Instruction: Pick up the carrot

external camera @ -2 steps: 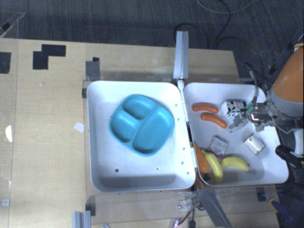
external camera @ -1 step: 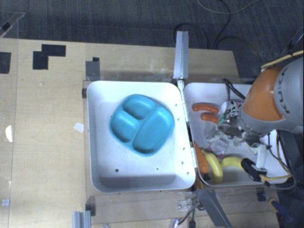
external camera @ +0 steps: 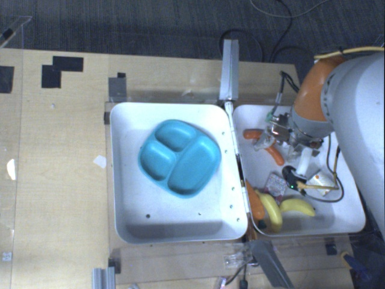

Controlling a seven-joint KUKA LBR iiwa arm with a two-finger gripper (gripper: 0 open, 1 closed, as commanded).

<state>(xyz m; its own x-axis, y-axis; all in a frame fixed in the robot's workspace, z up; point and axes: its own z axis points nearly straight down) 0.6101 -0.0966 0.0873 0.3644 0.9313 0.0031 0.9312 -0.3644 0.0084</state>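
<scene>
Claw (external camera: 271, 138): you are seeing it hanging low over the far-left part of the right bin (external camera: 352, 224), at the end of the grey arm (external camera: 361, 119) that is reaching in from the right. Whether it is apart or together, you cannot tell from this angle.

Carrot (external camera: 255, 202): lying in the right bin against its left wall, toward the near corner, well apart from the claw. It is lying just beside the left banana (external camera: 271, 212), seemingly touching it.

Right banana (external camera: 299, 207): lying just right of the first, along the near side of the same bin.

Silvery packet (external camera: 277, 184): sitting between the claw and the bananas.

Far orange-red piece (external camera: 252, 135): sausage-shaped, lying just left of the claw.

Near orange-red piece (external camera: 275, 156): same kind, lying slantwise just on the near side of the claw.

Blue divided plate (external camera: 179, 156): resting near the middle of the left bin (external camera: 123, 221).
</scene>
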